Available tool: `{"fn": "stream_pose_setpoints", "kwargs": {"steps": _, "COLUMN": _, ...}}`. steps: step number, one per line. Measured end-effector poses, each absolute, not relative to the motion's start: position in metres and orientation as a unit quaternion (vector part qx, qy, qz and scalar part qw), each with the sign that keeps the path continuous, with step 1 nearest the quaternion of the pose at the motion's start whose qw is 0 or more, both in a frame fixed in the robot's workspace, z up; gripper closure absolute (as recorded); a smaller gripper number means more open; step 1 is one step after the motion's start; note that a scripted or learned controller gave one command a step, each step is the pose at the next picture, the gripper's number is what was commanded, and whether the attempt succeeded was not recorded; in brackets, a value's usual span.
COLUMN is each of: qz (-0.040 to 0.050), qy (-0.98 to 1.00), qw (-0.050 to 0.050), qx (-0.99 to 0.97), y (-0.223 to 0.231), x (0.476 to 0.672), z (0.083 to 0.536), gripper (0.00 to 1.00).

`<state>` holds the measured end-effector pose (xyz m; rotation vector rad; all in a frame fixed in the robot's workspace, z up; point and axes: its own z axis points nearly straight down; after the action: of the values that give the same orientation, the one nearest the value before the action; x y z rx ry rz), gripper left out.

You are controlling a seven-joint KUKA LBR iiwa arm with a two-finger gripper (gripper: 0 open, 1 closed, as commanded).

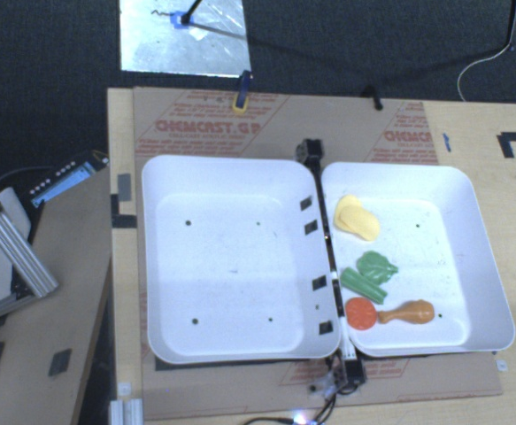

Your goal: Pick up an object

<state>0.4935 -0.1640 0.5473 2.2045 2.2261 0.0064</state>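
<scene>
Three toy foods lie in the right bin (479, 237), near its left wall. A pale yellow piece (357, 218) sits toward the back. Below it lies a green leafy vegetable (371, 273). Closest to the front is a red and tan piece shaped like a drumstick (388, 312), lying on its side with its red end to the left.
The left bin (231, 255) sits beside the right one, joined along a black hinge strip (327, 264). Both rest on a cardboard sheet (204, 127) on the bench. A shiny metal plate (182, 25) lies at the back, and a yellow clip (240, 103) stands at the cardboard's far edge.
</scene>
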Motion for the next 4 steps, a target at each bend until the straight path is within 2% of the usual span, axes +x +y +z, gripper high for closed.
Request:
{"fn": "stream_pose_setpoints", "kwargs": {"steps": 1, "qz": 0.0028, "qy": 0.712, "qw": 0.006, "qx": 0.702, "y": -0.164, "x": 0.494, "z": 0.559, "gripper": 1.00}}
{"fn": "stream_pose_setpoints", "kwargs": {"steps": 2, "qz": -0.0014, "qy": 0.711, "qw": -0.003, "qx": 0.703, "y": -0.074, "x": 0.486, "z": 0.451, "gripper": 1.00}}
{"fn": "stream_pose_setpoints", "kwargs": {"steps": 3, "qz": 0.0032, "qy": 0.712, "qw": 0.002, "qx": 0.703, "y": -0.002, "x": 0.487, "z": 0.499, "gripper": 1.00}}
{"fn": "stream_pose_setpoints", "kwargs": {"steps": 4, "qz": 0.0029, "qy": 0.710, "qw": 0.002, "qx": 0.704, "y": 0.028, "x": 0.487, "z": 0.537, "gripper": 1.00}}
